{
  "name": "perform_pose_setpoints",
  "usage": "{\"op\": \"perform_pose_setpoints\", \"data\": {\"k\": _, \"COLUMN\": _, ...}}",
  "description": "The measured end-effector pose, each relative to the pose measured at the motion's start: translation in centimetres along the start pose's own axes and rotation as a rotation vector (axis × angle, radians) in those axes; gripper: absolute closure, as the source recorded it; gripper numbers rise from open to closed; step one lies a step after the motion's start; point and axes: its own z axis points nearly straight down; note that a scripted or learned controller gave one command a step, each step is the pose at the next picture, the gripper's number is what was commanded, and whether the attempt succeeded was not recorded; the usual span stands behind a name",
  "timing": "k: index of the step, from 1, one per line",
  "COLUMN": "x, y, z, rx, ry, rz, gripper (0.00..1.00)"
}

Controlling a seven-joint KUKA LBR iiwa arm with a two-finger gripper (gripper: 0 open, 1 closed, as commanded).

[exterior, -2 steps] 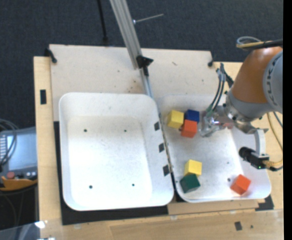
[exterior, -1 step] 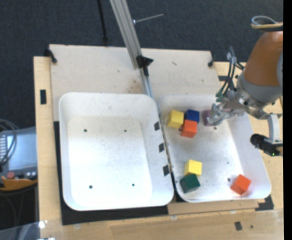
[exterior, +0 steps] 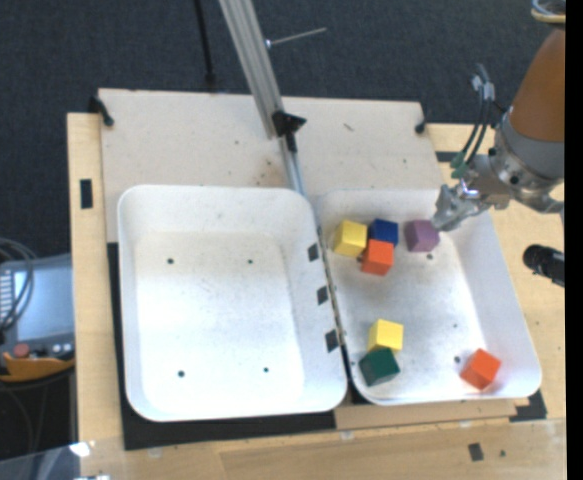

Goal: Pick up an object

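Gripper (exterior: 449, 211) hangs at the right bin's (exterior: 506, 303) far edge beside purple cube (exterior: 422, 235), likely lining up; finger state unclear.

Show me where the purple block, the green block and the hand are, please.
purple block (exterior: 422, 235): camera view, its top face.
green block (exterior: 379, 367): camera view, its top face.
hand (exterior: 449, 212): camera view, its fingertip end.

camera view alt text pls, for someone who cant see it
A grey arm's gripper sits at the far edge of the right bin, beside a purple cube. That bin also holds two yellow cubes, two orange, one blue and one green. The left bin lies next to it.
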Motion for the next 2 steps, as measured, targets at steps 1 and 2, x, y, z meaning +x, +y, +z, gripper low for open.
{"op": "perform_pose_setpoints", "data": {"k": 1, "x": 4.0, "y": -0.9, "z": 1.3, "rx": 0.007, "ry": -0.001, "rz": 0.001, "gripper": 1.0}}
{"op": "perform_pose_setpoints", "data": {"k": 2, "x": 8.5, "y": -2.9, "z": 1.2, "rx": 0.007, "ry": -0.001, "rz": 0.001, "gripper": 1.0}}
